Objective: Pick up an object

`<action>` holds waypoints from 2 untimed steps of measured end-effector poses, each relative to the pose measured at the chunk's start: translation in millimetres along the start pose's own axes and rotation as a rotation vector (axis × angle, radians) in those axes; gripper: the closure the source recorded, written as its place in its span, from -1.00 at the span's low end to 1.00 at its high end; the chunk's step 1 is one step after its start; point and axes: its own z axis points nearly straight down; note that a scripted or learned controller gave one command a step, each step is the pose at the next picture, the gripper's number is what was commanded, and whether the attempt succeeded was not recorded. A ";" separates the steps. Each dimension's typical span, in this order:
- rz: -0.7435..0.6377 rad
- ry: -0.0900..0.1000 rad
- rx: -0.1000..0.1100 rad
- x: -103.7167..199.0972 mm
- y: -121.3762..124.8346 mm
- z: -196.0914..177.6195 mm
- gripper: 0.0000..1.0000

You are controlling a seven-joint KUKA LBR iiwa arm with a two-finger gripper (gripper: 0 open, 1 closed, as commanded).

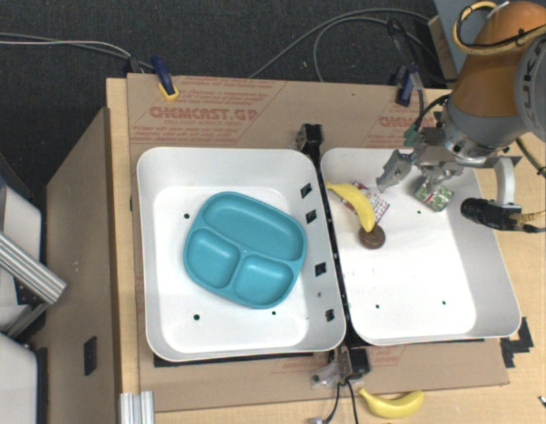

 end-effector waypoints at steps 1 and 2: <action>-0.003 -0.002 -0.015 0.3 2.9 -8.8 -1.00; -0.003 -0.001 -0.010 3.4 6.3 53.5 -1.00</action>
